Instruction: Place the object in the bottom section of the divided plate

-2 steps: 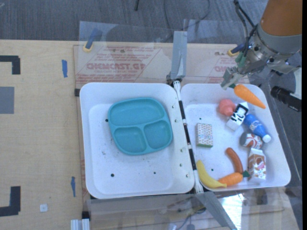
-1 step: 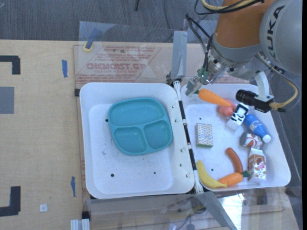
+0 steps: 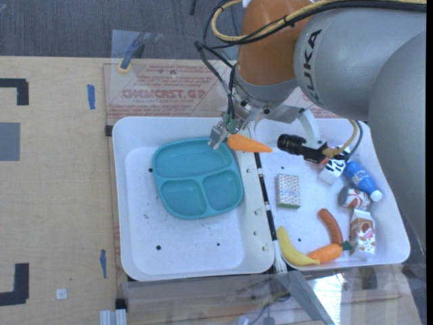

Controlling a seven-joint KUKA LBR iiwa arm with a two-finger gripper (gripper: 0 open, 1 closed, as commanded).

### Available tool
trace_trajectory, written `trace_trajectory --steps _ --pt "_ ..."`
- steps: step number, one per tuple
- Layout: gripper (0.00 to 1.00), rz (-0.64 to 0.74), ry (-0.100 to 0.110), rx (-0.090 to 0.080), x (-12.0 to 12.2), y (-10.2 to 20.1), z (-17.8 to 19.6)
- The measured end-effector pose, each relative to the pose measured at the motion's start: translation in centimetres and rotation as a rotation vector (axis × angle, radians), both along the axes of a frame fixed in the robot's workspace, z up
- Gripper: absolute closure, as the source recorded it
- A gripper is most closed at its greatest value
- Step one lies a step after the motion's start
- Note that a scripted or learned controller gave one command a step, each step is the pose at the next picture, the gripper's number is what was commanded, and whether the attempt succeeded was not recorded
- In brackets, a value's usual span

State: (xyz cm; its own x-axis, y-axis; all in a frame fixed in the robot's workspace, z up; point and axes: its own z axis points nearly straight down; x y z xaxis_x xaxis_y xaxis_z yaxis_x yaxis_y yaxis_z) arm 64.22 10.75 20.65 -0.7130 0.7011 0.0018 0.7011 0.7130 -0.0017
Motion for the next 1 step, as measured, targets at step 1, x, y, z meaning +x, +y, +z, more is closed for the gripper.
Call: trace_trajectory --steps 1 --pt "0.00 -0.001 -0.001 0.000 0.02 -0.06 0.02"
